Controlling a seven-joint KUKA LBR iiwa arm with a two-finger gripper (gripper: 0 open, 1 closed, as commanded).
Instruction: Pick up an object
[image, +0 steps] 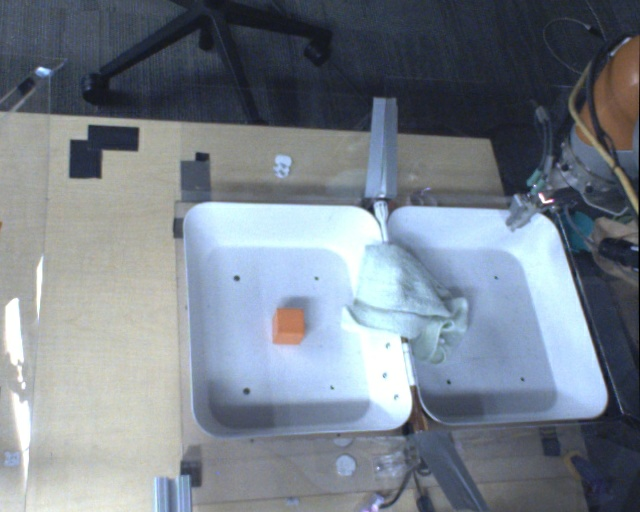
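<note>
A small orange cube (289, 326) sits on the floor of the left bin (215, 300), a little left of its middle. A crumpled pale green-white cloth (405, 300) is draped over the divider between the two bins, with most of its bulk hanging into the right bin (520, 330). The arm is pulled back at the upper right, and its gripper (527, 205) hovers just above the right bin's far right corner, well away from both objects. Nothing is visible in it.
A grey metal post (383, 150) stands behind the bins at their join. Cables and arm hardware (600, 120) crowd the right edge. The wooden bench top (90, 300) stretches out to the left, and a chair base (210, 40) stands on the floor beyond.
</note>
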